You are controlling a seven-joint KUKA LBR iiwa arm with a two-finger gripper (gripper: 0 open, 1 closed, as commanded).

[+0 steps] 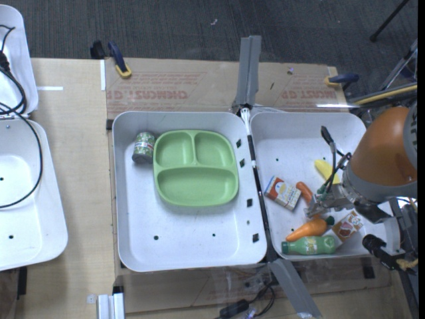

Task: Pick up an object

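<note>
- I am at the reaching step. My arm [382, 155] comes in from the right, and my jaws [325, 203] are down low in the right bin [292, 138], in the middle of the small things.
- The things I could pick all lie in this bin: a carrot [309, 229] right under my jaws, a green bottle [311, 246] just below it near the bin's front wall, a little box [283, 193] to the left, a small orange-red piece [304, 191] beside the box, a yellow thing [325, 170] farther back, and a red packet [348, 226] to the right.
- I think the carrot is the one I am after, since it is closest.
- I cannot tell if my jaws are spread or closed. They are dark and small here, and my wrist covers part of them.
- Nothing looks lifted yet.
- Next I need to line up over one thing, close on it, and go straight up without pushing the others.
- The yellow thing is partly hidden by my arm, so I cannot say what it is.
- In the left bin [179, 244], a green plate [196, 168] and a small can [143, 147] sit well apart from me.
</note>
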